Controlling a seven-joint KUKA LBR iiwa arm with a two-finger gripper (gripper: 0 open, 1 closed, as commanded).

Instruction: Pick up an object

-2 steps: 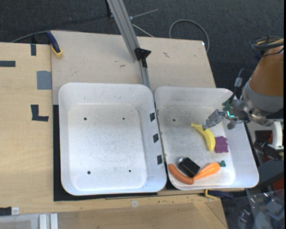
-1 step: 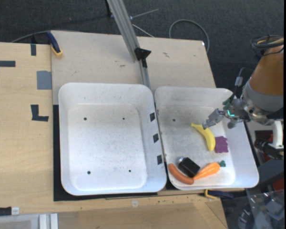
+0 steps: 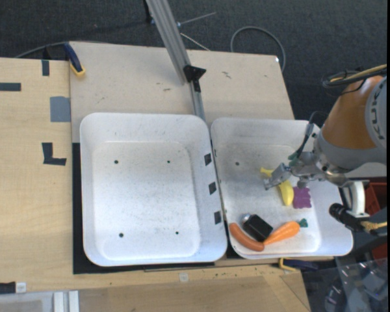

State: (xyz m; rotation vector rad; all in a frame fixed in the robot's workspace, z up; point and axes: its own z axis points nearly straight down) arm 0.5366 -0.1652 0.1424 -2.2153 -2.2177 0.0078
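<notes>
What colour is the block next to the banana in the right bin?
Purple. The block sits just right of the yellow banana, seen in the camera view.

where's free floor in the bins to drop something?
Left bin: bare floor wall to wall. Right bin: free patch along the far wall and the divider side, down to the black block. Crowded at its near right: pincer over the yellow banana, purple piece, carrot, sausage.
</notes>
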